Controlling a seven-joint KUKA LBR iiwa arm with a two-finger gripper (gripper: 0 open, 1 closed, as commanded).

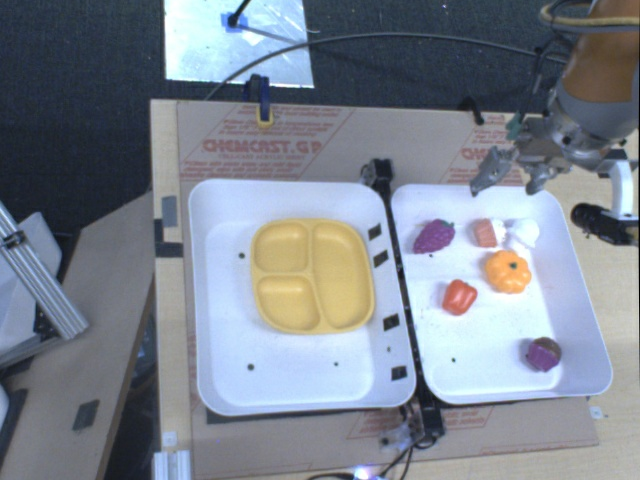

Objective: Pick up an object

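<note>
1. The pincer (514, 172) hangs over the far rim of the right bin (575, 298), its two grey fingers spread apart with nothing between them.
2. Below it in that bin lie six small toys: a knobbly purple grape bunch (434, 235), a pinkish block (486, 233), a white lump (523, 233) just beside the block, a ribbed orange pumpkin (507, 271), a glossy red pepper (459, 296) and a dark purple piece (543, 353) near the front right corner.
3. The block and white lump lie nearest the pincer; the purple piece is well apart from the others.
4. The left bin (220, 298) holds a yellow plate (311, 275) (smooth plastic, rounded, split into three compartments).
5. Both bins are shallow, white and matte, joined at the middle by black clips.
6. They sit on a brown cardboard sheet (330, 138) with red print, on a pale wooden worktop (110, 288).
7. Behind it lies dark carpet with a shiny square panel (237, 26).
</note>
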